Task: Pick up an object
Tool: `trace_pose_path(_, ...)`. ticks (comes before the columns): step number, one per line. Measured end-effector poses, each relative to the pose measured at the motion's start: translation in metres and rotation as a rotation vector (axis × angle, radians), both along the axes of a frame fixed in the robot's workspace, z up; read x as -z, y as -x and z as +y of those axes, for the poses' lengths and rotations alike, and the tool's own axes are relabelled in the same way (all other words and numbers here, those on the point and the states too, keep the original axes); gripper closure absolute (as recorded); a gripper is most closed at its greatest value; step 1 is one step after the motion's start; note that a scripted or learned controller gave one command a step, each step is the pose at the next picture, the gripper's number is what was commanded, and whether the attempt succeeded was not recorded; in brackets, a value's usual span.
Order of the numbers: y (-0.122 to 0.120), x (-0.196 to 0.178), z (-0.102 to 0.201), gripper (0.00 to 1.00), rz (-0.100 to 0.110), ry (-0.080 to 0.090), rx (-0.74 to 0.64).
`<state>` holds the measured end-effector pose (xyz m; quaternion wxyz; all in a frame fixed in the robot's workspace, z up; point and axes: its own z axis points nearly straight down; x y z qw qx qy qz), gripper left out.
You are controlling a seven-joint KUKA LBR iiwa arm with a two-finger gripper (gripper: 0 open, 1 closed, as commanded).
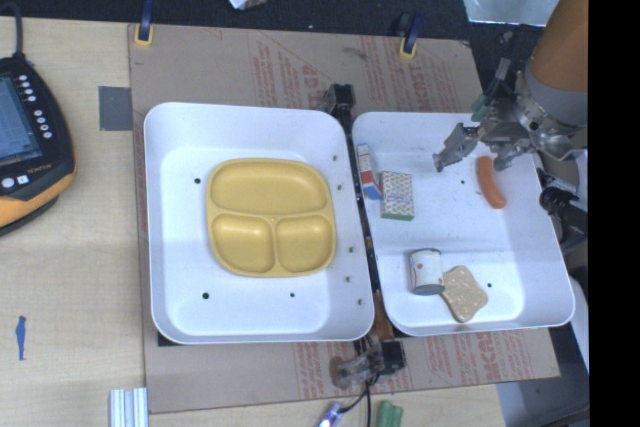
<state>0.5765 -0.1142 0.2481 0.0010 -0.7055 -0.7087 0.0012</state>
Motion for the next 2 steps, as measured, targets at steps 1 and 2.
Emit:
trace_pose_path(1, 0.081, 0.057, 0.026, 0.0, 0.002, 0.0, 0.0)
trace_pose_path(2, 0.094, 0.157, 0.021, 0.0, 0.0, 0.0, -0.002)
